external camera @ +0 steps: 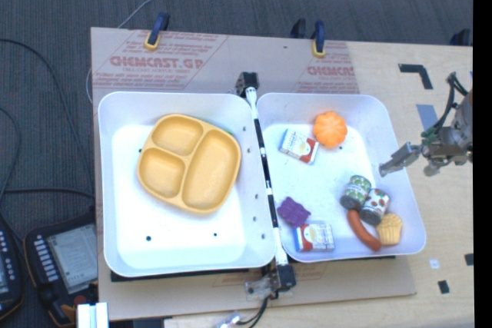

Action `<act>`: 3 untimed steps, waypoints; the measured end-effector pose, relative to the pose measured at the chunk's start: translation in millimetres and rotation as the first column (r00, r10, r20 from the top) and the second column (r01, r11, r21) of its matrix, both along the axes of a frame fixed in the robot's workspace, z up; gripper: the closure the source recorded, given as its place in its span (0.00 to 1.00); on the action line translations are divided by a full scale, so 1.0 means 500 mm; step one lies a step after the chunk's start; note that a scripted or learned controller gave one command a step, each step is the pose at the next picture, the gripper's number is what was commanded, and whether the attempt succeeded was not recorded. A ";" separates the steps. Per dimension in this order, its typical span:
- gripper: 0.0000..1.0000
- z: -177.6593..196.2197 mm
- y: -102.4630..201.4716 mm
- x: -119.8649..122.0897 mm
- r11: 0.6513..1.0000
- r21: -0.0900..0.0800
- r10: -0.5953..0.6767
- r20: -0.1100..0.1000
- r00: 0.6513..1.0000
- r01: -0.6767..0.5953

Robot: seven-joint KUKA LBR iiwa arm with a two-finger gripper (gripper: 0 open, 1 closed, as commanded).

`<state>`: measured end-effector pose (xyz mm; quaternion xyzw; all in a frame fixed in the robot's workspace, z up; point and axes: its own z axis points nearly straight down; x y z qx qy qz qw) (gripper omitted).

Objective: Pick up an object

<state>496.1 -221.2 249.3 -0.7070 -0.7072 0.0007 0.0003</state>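
From above, the claw (421, 152) hangs at the right rim of the right bin (400, 127). One finger (396, 159) pokes out leftward over the rim; whether the claw is wide or narrow I cannot tell, and nothing sits between its fingers. No object is chosen yet, so any of the right bin's lot will do.

Nearest the claw is a tight cluster, each piece touching the next: a small can (356, 190), a patterned cup (375, 205), a sausage (363, 230) and a yellow corn piece (390, 227). Going there risks nudging neighbours.

I'd judge the orange fruit (330, 128) the cleaner target: it stands apart, with only the little carton (299, 146) just beside it. Come straight down over its middle, fingers spread past its sides, because its round shape may roll away.

The left bin (108, 165) holds a yellow divided plate (189, 162), awkwardly flat for pinching.
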 end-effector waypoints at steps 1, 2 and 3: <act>0.00 -0.234 0.065 -0.013 1.000 -0.003 -0.001 0.007 1.000 0.001; 0.00 -0.261 0.104 -0.007 1.000 -0.006 0.003 0.021 1.000 -0.003; 1.00 -0.241 0.102 -0.003 1.000 -0.010 0.003 0.026 1.000 -0.002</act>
